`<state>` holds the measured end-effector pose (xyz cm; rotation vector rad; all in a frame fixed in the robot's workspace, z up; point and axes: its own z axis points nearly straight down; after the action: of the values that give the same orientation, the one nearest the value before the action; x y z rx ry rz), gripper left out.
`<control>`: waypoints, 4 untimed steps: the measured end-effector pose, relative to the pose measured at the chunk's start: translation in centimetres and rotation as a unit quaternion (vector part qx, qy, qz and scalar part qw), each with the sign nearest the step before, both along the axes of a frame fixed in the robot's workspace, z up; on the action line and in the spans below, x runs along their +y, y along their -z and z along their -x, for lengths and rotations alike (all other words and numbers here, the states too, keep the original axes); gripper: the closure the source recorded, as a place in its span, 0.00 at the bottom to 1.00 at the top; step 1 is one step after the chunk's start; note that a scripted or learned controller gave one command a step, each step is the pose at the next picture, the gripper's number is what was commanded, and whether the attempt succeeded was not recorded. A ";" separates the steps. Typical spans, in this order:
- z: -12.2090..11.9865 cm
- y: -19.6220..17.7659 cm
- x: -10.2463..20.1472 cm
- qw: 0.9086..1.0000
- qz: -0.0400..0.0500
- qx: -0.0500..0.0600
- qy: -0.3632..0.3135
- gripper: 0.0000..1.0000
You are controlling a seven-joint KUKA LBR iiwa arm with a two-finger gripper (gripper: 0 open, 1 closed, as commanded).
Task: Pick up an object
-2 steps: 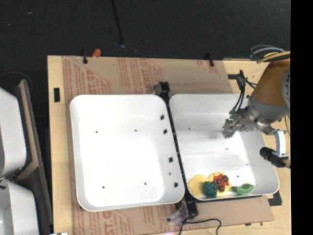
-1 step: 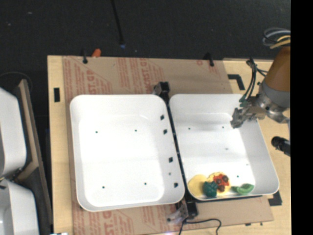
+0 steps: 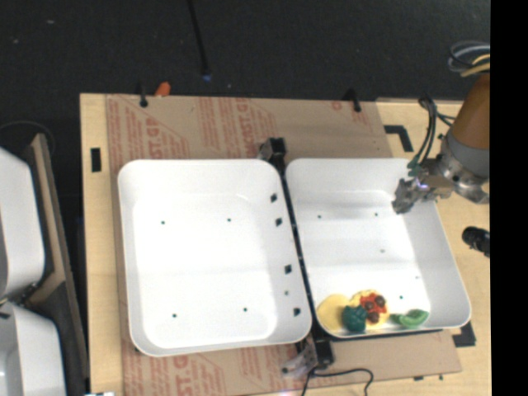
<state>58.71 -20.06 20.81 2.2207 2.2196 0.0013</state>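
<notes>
Bench (image 3: pixel 206 126), wooden-topped and covered with a brown printed board, occupies most of the camera view against a dark floor. Two shallow white bins sit on it side by side, touching along a black clip strip at the centre.

Left bin (image 3: pixel 136 254): white floor with a few small dark dots.

Right bin (image 3: pixel 437 246): its contents are confined to the near edge, right of centre. A pale yellow flat object (image 3: pixel 330 310) lies against the near wall. Just right of it and touching it is a teal lump (image 3: pixel 355 320). A small red and dark object (image 3: pixel 373 303) sits just on the far side of the teal lump, in contact with it. A green piece (image 3: pixel 412 317) lies to the right of this cluster, near the bin's near right corner, close to the others; contact with them cannot be determined.

Arm (image 3: pixel 470 130), with the orange band showing above the grey wrist, enters from the right side at the far right corner of the right bin. Cables run up beside it.

Gripper (image 3: pixel 406 195) hangs over the far right part of the right bin, well apart from the cluster of objects at the near edge. Jaw state cannot be determined at this resolution; the tip is blurred.
</notes>
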 end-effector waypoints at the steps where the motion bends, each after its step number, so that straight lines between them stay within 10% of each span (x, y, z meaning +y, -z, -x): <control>1: 1.7 -1.2 5.0 1.000 -0.001 0.000 -0.002 1.00; 4: 4.3 -2.6 20.5 1.000 -0.001 0.000 -0.002 1.00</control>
<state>54.44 0.42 23.40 2.2166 2.2252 0.0040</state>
